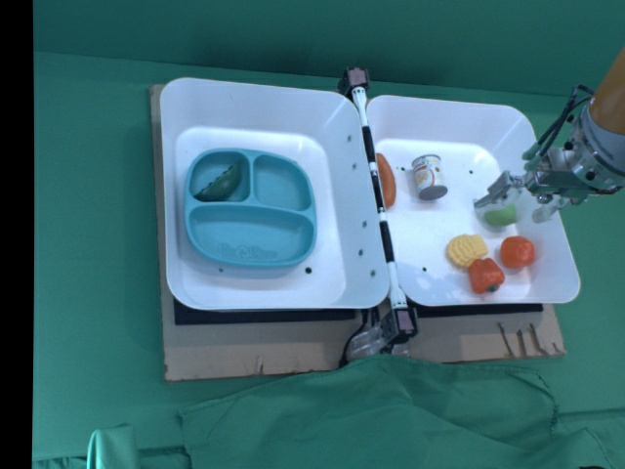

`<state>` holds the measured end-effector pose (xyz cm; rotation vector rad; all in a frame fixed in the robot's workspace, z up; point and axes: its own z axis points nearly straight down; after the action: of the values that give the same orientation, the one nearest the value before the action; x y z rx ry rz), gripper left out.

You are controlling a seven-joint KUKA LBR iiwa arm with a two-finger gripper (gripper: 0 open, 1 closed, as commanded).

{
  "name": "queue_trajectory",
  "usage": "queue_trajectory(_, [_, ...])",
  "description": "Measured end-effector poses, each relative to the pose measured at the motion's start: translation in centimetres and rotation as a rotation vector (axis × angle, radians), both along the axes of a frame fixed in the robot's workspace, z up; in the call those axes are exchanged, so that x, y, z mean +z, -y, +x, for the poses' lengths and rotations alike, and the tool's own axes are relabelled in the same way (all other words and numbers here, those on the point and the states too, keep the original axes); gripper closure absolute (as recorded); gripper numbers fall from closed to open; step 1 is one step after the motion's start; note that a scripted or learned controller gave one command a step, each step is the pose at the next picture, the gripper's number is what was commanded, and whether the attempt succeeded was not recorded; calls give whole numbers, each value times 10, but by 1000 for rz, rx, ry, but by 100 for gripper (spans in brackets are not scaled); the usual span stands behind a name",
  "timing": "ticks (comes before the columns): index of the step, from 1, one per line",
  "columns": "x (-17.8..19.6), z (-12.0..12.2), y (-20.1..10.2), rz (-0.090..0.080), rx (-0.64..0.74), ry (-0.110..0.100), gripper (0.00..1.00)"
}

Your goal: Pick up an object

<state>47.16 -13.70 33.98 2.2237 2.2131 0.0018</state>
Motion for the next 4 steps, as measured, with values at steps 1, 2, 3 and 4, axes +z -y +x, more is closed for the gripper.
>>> queue_trajectory(1, [0,0,0,0,0,0,0])
queue_trajectory(2, [-61,3,1,2,-1,-8,0])
queue_trajectory(3, [-123,3,5,3,-1,-9,0])
queue_trajectory(4, [-158,5,7,0,0,4,0])
